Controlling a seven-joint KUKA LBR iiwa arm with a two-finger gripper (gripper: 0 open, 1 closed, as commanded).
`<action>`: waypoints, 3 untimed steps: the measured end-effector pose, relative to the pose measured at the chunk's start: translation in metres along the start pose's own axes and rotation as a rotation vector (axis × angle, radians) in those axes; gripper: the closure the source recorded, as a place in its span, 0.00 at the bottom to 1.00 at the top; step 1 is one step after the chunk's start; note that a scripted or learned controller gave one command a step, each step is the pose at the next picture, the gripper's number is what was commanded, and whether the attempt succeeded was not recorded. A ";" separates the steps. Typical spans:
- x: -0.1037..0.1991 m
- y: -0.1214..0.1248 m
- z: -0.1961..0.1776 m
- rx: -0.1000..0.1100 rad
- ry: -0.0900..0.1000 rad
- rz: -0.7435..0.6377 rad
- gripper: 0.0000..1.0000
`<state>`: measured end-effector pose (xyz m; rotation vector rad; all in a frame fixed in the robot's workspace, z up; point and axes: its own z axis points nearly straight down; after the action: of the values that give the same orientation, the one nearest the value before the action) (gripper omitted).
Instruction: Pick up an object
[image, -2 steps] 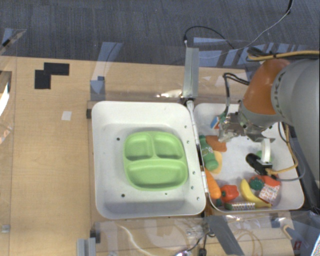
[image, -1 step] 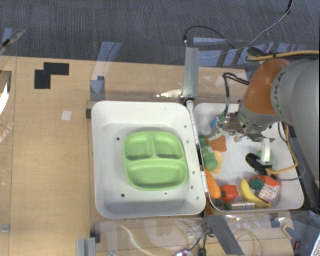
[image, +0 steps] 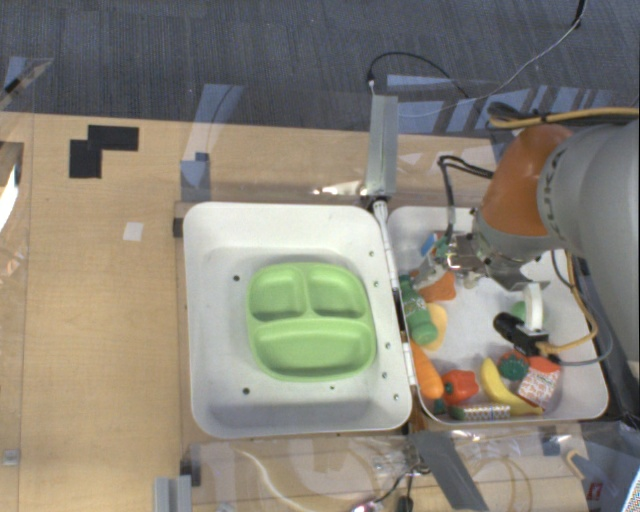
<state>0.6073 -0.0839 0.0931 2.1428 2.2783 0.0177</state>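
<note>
Gripper (image: 447, 262) hangs over right bin (image: 590, 395), 10 o'clock corner; can't tell finger state. Orange toy (image: 440, 288) beneath looks light, stiff, smooth plastic; grip across narrow middle.

No lettering can be read; the small red-and-white carton's (image: 539, 381) print is too blurred.

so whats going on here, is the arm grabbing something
The arm is reaching into the right bin, its jaws low among the toy food near an orange piece. Nothing is visibly held. A banana, a carrot and a tomato lie nearby. The left bin holds a green tray.
</note>
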 end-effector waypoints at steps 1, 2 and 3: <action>-0.001 0.008 -0.021 -0.025 -0.005 -0.002 1.00; 0.035 0.035 -0.123 0.011 0.001 0.033 1.00; 0.075 -0.014 -0.091 0.016 0.003 -0.028 1.00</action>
<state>0.5866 -0.0096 0.1841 2.1197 2.3176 0.0019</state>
